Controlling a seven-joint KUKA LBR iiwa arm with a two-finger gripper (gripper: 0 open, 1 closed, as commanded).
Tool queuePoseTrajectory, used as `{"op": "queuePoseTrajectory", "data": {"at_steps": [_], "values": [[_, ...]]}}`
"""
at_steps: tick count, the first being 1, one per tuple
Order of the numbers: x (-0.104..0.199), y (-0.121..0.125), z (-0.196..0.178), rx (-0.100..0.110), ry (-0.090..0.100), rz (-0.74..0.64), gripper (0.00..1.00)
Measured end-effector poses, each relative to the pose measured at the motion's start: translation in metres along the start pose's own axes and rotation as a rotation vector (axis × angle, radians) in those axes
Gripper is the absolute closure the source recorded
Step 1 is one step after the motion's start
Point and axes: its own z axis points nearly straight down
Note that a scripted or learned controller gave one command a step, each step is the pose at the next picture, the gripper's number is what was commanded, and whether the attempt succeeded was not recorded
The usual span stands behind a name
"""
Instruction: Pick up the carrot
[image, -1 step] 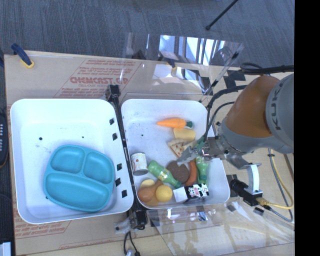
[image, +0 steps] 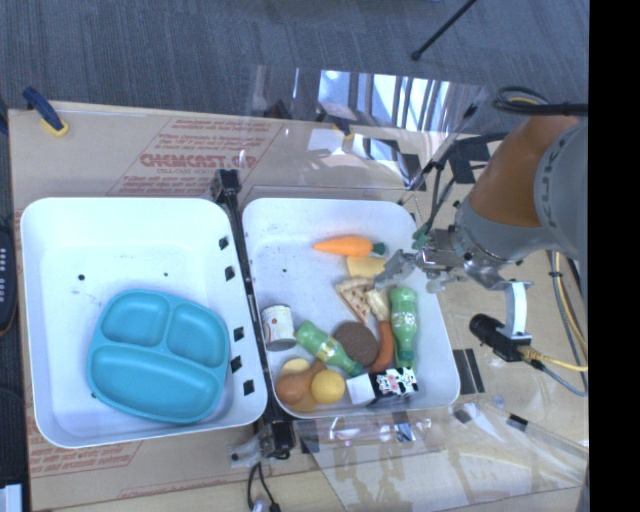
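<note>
From the camera view above the desk: carrot (image: 343, 245) lying in the right bin (image: 262, 222), upper middle, long axis roughly left to right, green top toward the right, pointed end toward the left, apart from the yellow piece (image: 365, 267) just below it. Gripper (image: 425, 262) low over the bin's right edge, so carrot to the left and slightly up from it, near but not touching. Nothing seen between the fingers; whether spread or pressed together, impossible to tell, metal parts blurring into one another. Likely called for next: a short reach leftward, closing across the carrot's narrow width. Second orange piece (image: 386, 342) half hidden beside the green bottle (image: 403, 322), identity unclear. Blue tray (image: 160, 355) alone in the left bin (image: 40, 300).
</note>
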Motion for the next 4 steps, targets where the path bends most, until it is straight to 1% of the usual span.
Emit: {"op": "queuePoseTrajectory", "data": {"at_steps": [1,2,3,4], "values": [[0.011,0.051,0.028,0.001,0.001,0.096,0.00],[0.020,0.086,0.110,0.006,0.002,0.120,0.00],[0.020,0.113,0.111,0.010,0.001,0.265,0.00],[0.023,0.114,0.100,0.013,0.003,0.254,1.00]]}}
